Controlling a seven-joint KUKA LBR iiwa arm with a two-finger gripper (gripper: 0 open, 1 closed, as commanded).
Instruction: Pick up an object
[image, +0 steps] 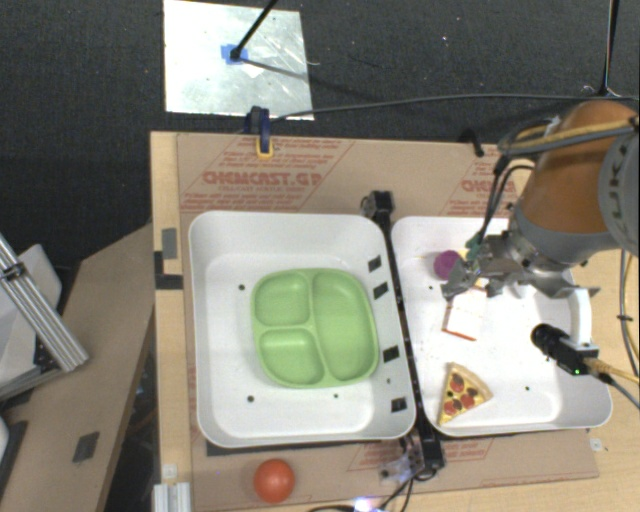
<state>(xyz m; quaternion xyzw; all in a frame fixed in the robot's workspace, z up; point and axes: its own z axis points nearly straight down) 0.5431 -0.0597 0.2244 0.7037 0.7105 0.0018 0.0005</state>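
Observation:
In the right bin, my gripper hangs low over the back left part, under the grey wrist with its orange band. A small purple object lies just to its left, close to the bin's back wall. A flat white piece with a red edge lies on the bin floor just in front of the gripper. A toy pizza slice rests near the front left corner of the same bin. The gripper's tip is dark and partly hidden by the wrist.
The left bin holds a green divided plate. A red-orange ball sits on the bench in front of the bins. A black bracket on the arm hangs over the right bin's right half.

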